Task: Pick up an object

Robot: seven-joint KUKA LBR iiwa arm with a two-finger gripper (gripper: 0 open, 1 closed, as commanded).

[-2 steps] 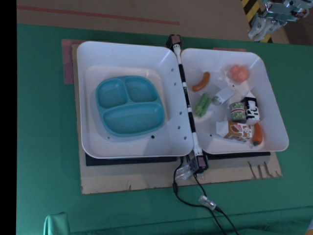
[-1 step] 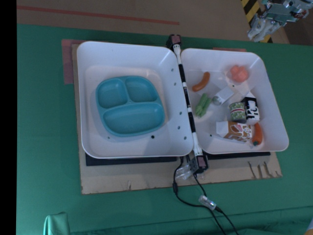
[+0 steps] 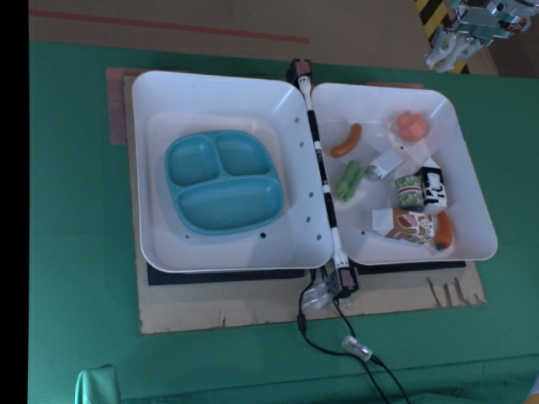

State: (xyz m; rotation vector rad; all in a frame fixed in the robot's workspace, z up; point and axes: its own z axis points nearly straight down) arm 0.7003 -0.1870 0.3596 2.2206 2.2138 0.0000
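Approach phase, we'd say: end effector (image 3: pixel 459 47) sits at the top right of the view, off beyond the right bin (image 3: pixel 472 217) and well apart from everything in it. We can't tell how far open it is; nothing visible in it.

Next move, by our read: pick a target, travel down and left over the right bin, descend on something with clearance. The sausage (image 3: pixel 346 140) and green pea pod (image 3: pixel 349 179) lie apart from the rest, so they look the easier picks.

Right bin also holds an orange-pink fruit (image 3: pixel 410 124), a small white box (image 3: pixel 385 164), a green can (image 3: pixel 408 191), a black-and-white carton (image 3: pixel 433 188), a juice carton (image 3: pixel 406 224) and a carrot (image 3: pixel 444 231), those last four crowded together.

Left bin (image 3: pixel 152 225) holds a teal divided plate (image 3: pixel 224 181), nothing on it.
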